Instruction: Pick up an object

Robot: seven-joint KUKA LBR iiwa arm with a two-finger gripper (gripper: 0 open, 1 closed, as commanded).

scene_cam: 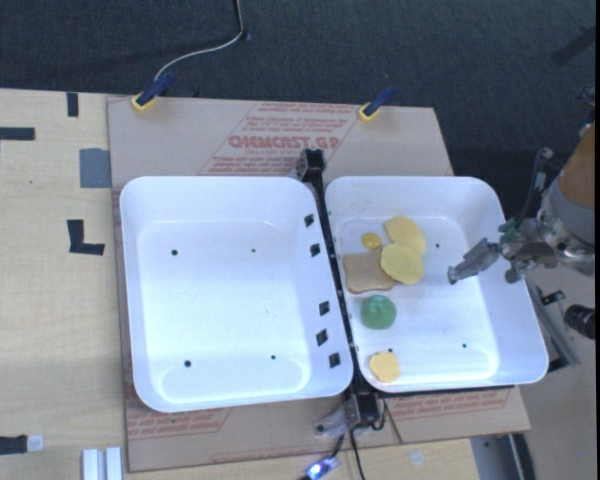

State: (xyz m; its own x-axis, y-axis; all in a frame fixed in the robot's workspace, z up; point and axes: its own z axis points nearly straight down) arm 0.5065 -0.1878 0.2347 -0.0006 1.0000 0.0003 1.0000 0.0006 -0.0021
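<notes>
The arm [578, 203] reaches in from the right edge of the camera view, its orange band at the frame's border above the grey wrist, which sits over the right bin's [480, 366] outer rim. The gripper [464, 268] points leftward and slightly down from the wrist, one grey finger [472, 262] jutting out over the bin's white floor; whether the tool is spread or closed cannot be told from this angle. Nothing is seen between its fingers.

All the objects lie in the right bin, and the tan slab [364, 271] near the bin's inner wall serves as a marker. Touching the slab's right side is a yellow disc [402, 264], and a second yellow disc [405, 233] sits just above and right of the slab, touching or overlapping the first. A small yellow piece [371, 240] lies just above the slab. A green ball [379, 312] rests just below the slab. A yellow lump [384, 366] lies farther below the slab, near the bin's front wall. The gripper hovers to the right of the slab, beyond the first disc and apart from it.

The left bin [220, 298] adjoins the right bin along a clipped seam. Both sit on a brown cardboard sheet [270, 143] on the bench.
</notes>
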